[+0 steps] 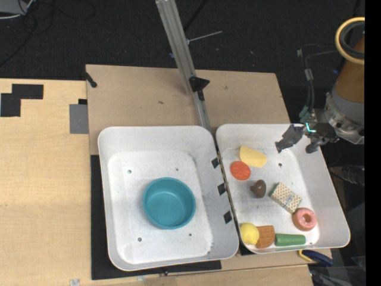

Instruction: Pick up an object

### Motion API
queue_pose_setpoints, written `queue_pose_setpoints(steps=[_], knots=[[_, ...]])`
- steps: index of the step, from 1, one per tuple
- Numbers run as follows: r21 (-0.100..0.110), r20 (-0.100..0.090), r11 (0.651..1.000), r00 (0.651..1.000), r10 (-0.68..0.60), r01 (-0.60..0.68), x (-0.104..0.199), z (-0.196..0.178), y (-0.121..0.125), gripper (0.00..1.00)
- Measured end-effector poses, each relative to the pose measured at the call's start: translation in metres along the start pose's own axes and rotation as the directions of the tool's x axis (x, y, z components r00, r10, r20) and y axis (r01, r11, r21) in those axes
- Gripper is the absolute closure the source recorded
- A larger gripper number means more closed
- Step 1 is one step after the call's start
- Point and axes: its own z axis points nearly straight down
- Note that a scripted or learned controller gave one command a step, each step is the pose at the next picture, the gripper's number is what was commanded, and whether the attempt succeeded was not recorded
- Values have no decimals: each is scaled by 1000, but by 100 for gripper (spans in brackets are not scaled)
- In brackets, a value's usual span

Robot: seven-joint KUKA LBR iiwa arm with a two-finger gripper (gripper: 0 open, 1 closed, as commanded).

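Two shallow white bins sit side by side on a wooden bench. The left bin [119,154] holds a teal bowl [169,202]. The right bin [333,207] holds the small toys I may choose from. My grey arm [351,100] reaches in from the right, and my claw [299,141] hangs over that bin's upper edge with its two dark fingers spread apart, nothing between them.

Nearest my claw lies a yellow lump [253,157], with a red-orange disc [240,171] just beside it. A checkered block [286,196] lies mid-bin, a small brown ball [258,188] to its left and a pink ring [304,218] below it. Along the bottom edge sit a yellow ball [249,233], a tan cube [265,236] and a green stick [289,239].

I judge the yellow lump the best target: close, with bare floor on its upper side. I should centre over it, turn my fingers across its narrow width, and descend fully before closing, avoiding the disc.
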Motion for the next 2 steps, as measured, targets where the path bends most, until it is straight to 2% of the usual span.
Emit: queue_pose_setpoints(steps=[1,2], knots=[[0,0,1000,1000,0,0,0,0,0,0],[5,-1,1000,1000,0,0,9,54,3,0]])
